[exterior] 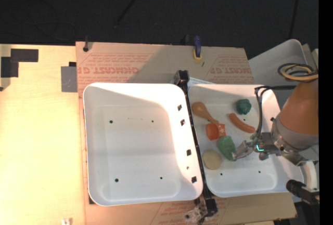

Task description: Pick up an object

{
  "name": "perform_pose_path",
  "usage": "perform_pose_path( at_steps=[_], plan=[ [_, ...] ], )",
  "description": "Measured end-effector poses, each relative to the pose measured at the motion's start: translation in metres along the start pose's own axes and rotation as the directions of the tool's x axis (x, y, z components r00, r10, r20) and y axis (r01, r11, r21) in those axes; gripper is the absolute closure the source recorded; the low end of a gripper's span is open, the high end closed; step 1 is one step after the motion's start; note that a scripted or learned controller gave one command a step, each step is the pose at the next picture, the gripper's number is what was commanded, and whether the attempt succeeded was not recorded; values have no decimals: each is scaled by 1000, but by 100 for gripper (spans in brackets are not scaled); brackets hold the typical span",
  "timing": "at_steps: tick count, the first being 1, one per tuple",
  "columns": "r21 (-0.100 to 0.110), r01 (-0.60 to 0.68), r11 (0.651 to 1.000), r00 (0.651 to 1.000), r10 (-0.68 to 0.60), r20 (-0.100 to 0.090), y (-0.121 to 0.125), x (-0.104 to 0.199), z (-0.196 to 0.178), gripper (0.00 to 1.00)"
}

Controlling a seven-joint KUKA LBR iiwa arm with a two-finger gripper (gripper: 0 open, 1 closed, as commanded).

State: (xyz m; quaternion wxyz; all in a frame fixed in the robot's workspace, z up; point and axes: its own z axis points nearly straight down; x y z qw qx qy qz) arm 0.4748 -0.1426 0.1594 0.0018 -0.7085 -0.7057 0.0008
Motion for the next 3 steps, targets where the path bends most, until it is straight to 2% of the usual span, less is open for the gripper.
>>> perform_pose_path(
  at_steps=[1, 2, 3],
  plan=[
    [-13, 6, 1000, 1000, -6, 8, 72, -48, -73, 0],
    [-1, 5, 1000, 1000, -5, 1, 68, -46, -78, 100],
    [6, -1, 1000, 1000, 1, -1, 5, -72, -37, 100]
  ],
)
